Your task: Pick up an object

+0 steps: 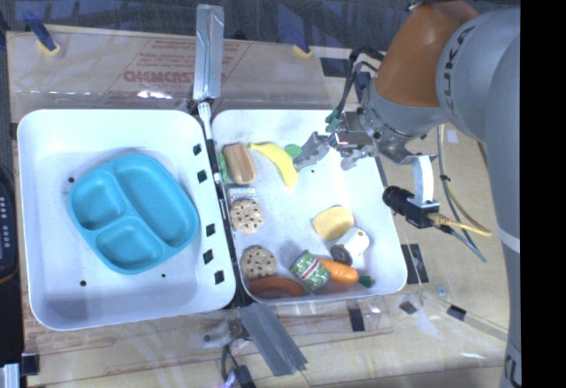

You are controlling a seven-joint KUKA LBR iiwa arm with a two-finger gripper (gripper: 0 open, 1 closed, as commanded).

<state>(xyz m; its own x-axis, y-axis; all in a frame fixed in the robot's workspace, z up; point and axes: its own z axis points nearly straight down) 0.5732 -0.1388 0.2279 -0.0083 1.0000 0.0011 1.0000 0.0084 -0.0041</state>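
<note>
Slanted overhead view of two white bins. The left bin (44,201) carries a blue divided tray (133,211); the right bin (292,125) carries a scatter of toy foods. The gripper (325,150) hangs over the right bin's far half, its jaws spread apart with nothing between them. The nearest candidate is the banana (276,160), lying just left of the fingertips near the far edge, with a hot dog bun (238,163) beside it against the left wall. Two cookies (246,216) sit along the left wall. A sausage (276,286), a green can (309,270) and a carrot (340,272) crowd the near edge, while a yellow cheese wedge (332,223) and a small white roll (354,244) lie toward the near right corner.

Judged from appearance, the banana is light, rigid moulded plastic, smooth and probably slippery, and unlikely to break. Its curve favours a grip across the thick mid-section, jaws set square to its long axis. The tapered ends would likely squirt free.
</note>
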